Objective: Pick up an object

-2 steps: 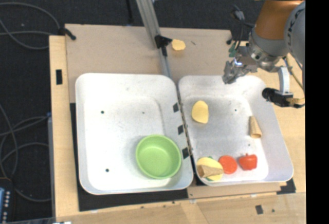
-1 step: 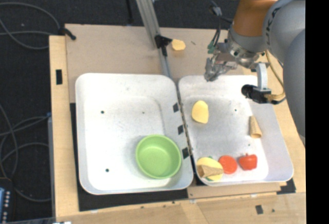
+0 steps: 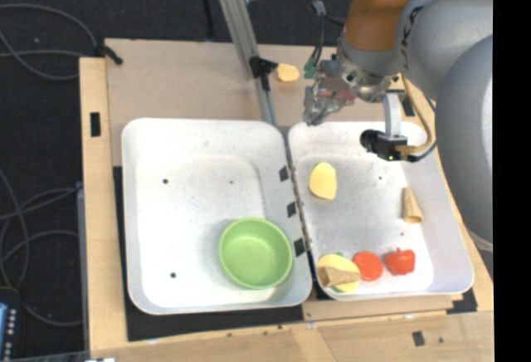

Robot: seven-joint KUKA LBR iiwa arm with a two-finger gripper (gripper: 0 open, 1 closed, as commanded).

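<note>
The gripper (image 3: 319, 107) hung at the far edge of the right bin (image 3: 431, 269), close to that bin's far-left corner and just beside the divide from the left bin (image 3: 149, 211); how far its fingers stood apart could not be told at this angle, and nothing showed between them. The nearest candidate was the yellow lemon-like piece (image 3: 323, 181), lying alone on the right bin's floor near its left wall, a little toward the near side from the gripper. It looked the sensible choice: it sat apart from everything else, so the fingers could come down on both sides without nudging a neighbour. To do the step well, the arm would need to shift toward the near edge until it was centred over the piece, then descend straight, keeping clear of the left wall so that neither finger caught the rim. The rounded shape would likely roll or squirt out if pinched off-centre, so closing across its narrower width seemed the safer grasp. The other pieces looked harder: the small tan wedge (image 3: 411, 205) lay close to the right wall, and the red tomato-like ball (image 3: 367, 266), the red pepper-like piece (image 3: 400, 261) and the yellow-and-tan piece (image 3: 338, 272) crowded together along the near edge, the last of them in the near-left corner. The green bowl (image 3: 255, 251) sat in the left bin near its near-right corner, well apart from the gripper.
</note>
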